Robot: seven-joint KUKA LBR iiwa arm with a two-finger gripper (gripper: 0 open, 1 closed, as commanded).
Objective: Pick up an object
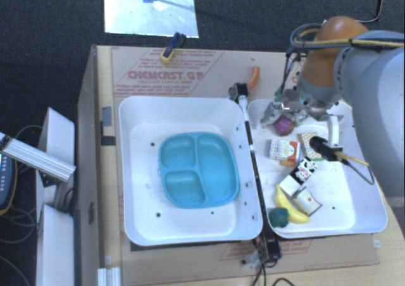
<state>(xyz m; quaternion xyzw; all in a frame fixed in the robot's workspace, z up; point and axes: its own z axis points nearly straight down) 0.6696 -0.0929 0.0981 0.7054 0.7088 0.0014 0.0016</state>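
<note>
The gripper (283, 114) hangs over the right bin (367, 212) — just above a purple object (283, 126) (its grasping state unclear).

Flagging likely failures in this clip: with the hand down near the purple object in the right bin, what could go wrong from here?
1. The purple object sits near the right bin's back edge, so the hand may clip the rim.
2. It looks small and rounded, so it could squirt away.
3. The small carton lies close by and might get nudged.

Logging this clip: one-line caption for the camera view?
Gripper low in the right bin beside a purple object; blue tray in the left bin.
</note>
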